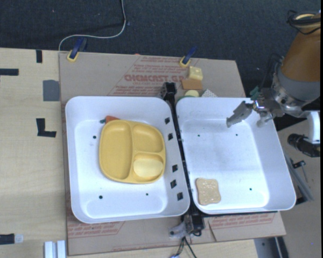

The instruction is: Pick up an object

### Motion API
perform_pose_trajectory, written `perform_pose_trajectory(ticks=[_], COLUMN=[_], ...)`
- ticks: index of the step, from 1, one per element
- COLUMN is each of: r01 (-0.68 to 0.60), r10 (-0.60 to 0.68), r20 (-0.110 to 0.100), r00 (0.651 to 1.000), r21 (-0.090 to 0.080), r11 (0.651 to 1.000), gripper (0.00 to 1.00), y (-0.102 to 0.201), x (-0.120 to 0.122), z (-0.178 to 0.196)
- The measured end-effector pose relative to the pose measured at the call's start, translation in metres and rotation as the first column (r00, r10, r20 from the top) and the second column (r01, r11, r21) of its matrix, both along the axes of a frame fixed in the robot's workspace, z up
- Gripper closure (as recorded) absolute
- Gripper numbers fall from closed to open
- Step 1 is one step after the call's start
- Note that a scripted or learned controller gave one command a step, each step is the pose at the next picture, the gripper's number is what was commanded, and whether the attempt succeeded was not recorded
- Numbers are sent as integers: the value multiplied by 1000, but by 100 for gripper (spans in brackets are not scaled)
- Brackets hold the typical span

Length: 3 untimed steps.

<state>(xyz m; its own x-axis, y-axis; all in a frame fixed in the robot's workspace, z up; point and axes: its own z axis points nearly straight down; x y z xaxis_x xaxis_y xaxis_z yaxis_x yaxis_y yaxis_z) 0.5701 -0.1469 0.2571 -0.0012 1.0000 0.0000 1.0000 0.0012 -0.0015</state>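
Toast slice (208,191), tan and speckled, lies flat in the lower left corner of the right bin (269,160), well apart from the gripper.

Gripper (248,113): at the upper right of the frame, over the right bin's upper right corner. Two fingers visible, one long grey finger (238,114) slanting down-left over the bin floor, the other short, near the wrist. Fingers parted, nothing between them; released.

Arm (301,58): enters from the right edge, orange band above a grey wrist, leaning in over the bin's rim.

Left bin (81,160): holds a yellow divided plate (130,149) with three compartments; a pale yellow rounded item (148,166) sits in the lower right compartment. A small red-orange object (111,119) pokes out just above the plate's upper left edge, mostly hidden.

Behind the bins, at upper centre: a yellow block (195,72), a brown block (191,83) just below it, and a pale green rounded piece (191,94) touching the bin rim.

Cardboard sheet (140,74) under both bins, held by two clamps (75,49) at its top edge.
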Motion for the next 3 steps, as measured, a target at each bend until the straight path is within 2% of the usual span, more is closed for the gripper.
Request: perform_pose_trajectory(ticks=[1,2,3], r01=[-3,-2,-3], r10=[3,2,3], r20=[-9,3,-5], r00=[1000,1000,1000], r21=[3,0,-3], r11=[1000,1000,1000], gripper=[0,0,0], y=[37,51,51], x=[18,68,98], z=[-133,-156,-173])
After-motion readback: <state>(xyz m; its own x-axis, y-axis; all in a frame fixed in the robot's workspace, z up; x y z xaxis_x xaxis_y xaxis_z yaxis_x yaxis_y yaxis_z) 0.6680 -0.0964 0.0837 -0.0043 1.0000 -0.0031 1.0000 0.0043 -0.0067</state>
